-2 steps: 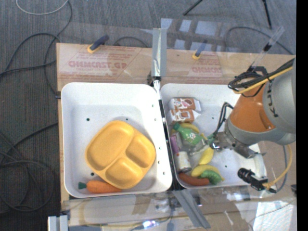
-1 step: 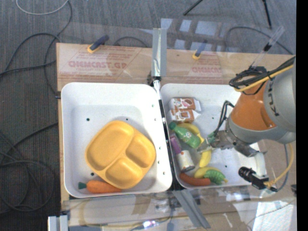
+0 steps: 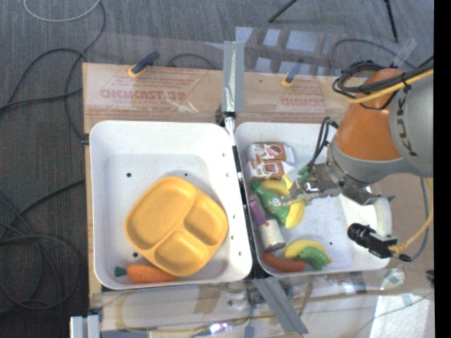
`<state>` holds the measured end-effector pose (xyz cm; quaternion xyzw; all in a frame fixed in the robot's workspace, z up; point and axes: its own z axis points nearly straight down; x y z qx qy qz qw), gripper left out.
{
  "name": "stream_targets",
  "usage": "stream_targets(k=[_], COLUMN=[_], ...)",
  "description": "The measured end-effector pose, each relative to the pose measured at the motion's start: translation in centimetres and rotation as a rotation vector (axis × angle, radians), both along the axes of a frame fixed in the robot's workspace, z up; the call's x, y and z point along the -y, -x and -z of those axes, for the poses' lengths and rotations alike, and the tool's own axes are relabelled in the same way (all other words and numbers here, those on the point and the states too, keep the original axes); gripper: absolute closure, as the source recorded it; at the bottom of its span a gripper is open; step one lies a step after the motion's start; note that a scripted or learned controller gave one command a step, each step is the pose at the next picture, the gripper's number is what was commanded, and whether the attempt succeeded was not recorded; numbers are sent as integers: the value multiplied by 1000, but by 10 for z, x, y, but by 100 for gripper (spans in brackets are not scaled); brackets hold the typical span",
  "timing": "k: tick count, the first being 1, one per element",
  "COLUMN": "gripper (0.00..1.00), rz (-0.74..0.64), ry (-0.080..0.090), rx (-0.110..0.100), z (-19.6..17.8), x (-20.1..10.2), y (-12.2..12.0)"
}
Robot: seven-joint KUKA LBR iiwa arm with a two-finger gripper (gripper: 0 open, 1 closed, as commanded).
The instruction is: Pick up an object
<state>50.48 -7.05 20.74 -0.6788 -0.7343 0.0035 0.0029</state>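
Note:
The right bin (image 3: pixel 352 160) holds a heap of toy food along its left side. There is a red-and-white carton (image 3: pixel 268 159), a green pouch (image 3: pixel 270 198), a yellow banana (image 3: pixel 294 215) and a purple-capped bottle (image 3: pixel 265 225). Nearer the front lie a yellow-green fruit (image 3: pixel 310 251) and a red sausage (image 3: pixel 285 265). My gripper (image 3: pixel 299 194) reaches in from the right and hangs low over the heap, right at the banana and the green pouch. From this angle nothing can be made out as held.
The left bin (image 3: pixel 113 153) carries a yellow divided plate (image 3: pixel 177 224) and an orange carrot (image 3: pixel 148 273) at its front edge. A ridge (image 3: pixel 236 189) separates the bins. The orange-banded arm (image 3: pixel 366 136) covers the right bin's far right corner. Cables (image 3: pixel 380 241) hang near that side.

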Motion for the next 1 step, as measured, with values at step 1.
stream_targets(k=[1], gripper=[100], rz=[-103], ry=[1], rx=[1], z=[-7], x=[1], y=[-25])
